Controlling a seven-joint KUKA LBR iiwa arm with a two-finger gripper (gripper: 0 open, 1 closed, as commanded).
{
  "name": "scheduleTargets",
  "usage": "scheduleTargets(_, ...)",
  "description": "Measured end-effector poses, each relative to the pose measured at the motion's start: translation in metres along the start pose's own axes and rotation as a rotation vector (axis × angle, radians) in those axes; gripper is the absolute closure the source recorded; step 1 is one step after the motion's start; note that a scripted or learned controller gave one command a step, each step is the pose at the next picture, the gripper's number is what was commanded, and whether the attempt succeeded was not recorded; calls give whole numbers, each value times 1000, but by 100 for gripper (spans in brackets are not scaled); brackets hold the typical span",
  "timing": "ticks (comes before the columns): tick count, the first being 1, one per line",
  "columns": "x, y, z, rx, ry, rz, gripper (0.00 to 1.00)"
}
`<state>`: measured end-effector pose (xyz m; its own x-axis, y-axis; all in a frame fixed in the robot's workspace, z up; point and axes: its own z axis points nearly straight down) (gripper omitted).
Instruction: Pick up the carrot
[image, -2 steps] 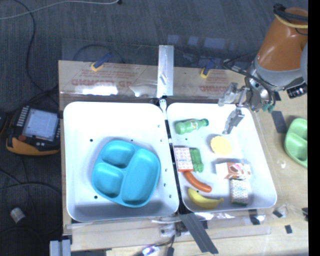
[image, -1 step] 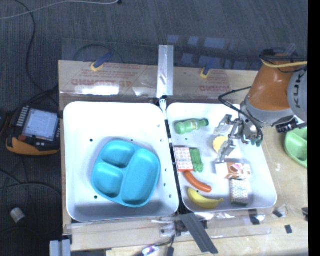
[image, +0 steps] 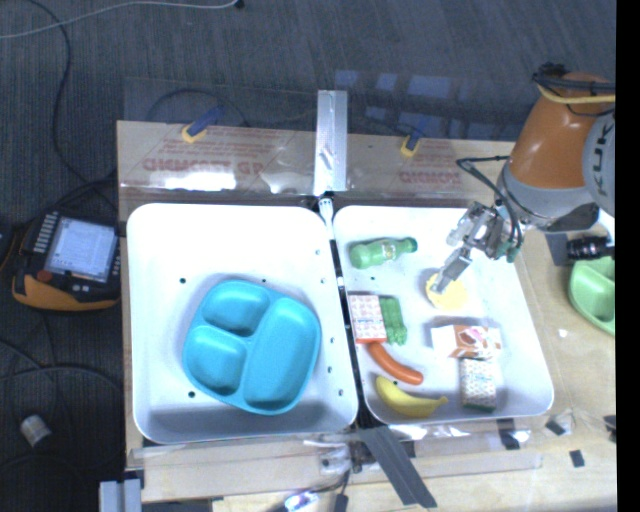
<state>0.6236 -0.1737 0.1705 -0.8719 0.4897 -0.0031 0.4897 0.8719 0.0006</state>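
Carrot (image: 393, 363) located in the right bin (image: 535, 345), low and left of centre, lying flat with its long axis running from upper left to lower right. It sits just above the banana (image: 408, 396) and just below the green item (image: 393, 320) beside the striped packet (image: 366, 318). Gripper (image: 462, 262) hangs over the upper right part of the same bin, above the yellow piece (image: 448, 292), with nothing seen between its fingers; whether they are spread or closed cannot be told. Carrot therefore lies down and to the left of the gripper, well apart. In my judgement, the approach must cross toward the bin's dividing wall and turn the wrist across the carrot's axis.
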Motion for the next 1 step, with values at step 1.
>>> scheduleTargets(1,-38,-33,-85,3,-3,-47,0)
